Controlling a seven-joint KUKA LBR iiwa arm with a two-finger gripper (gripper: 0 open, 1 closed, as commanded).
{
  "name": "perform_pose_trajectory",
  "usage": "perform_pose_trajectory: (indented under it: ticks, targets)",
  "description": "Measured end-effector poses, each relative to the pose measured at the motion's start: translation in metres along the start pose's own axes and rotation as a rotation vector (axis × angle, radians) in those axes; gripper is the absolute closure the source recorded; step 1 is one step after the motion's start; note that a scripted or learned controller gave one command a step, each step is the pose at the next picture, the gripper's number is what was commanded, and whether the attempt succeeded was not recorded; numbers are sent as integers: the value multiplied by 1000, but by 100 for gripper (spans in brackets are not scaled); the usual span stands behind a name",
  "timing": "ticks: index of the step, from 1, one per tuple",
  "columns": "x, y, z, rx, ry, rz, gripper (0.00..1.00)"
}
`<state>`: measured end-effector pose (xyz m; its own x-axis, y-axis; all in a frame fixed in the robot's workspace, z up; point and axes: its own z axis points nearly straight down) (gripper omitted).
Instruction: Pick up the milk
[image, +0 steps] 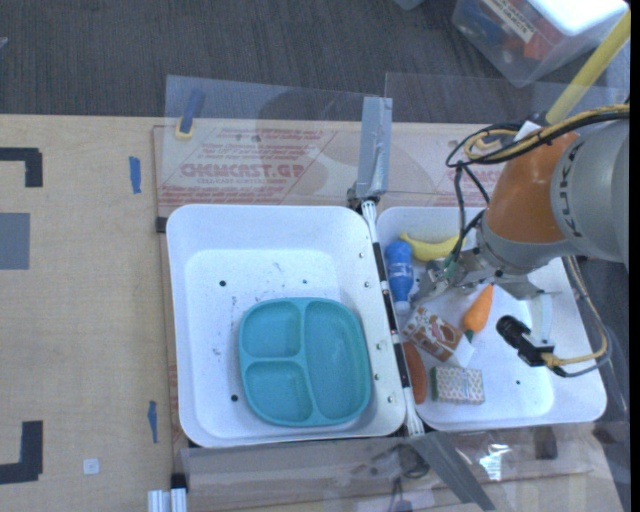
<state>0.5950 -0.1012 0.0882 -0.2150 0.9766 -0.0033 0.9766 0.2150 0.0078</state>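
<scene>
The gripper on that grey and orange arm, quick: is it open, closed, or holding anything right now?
Gripper: low in the right bin near the banana; whether it is open, closed or holding anything cannot be told.

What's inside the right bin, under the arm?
In the right bin: a blue bottle, banana, carrot, brown carton, sausage and green-patterned packet. The arm covers the bin's far right corner.

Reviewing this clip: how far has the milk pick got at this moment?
Done: the arm is over the right bin, with the gripper low among the items. In hand: nothing visibly; the milk carton lies on the bin floor beside the carrot. Left: grasping and lifting it.
</scene>
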Motion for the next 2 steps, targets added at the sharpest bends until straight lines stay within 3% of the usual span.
perform_pose_trajectory:
  ticks: [1, 2]
  targets:
    - [25, -49, -97, 5, 3, -309, 0]
    - [2, -9, -34, 3, 2, -391, 0]
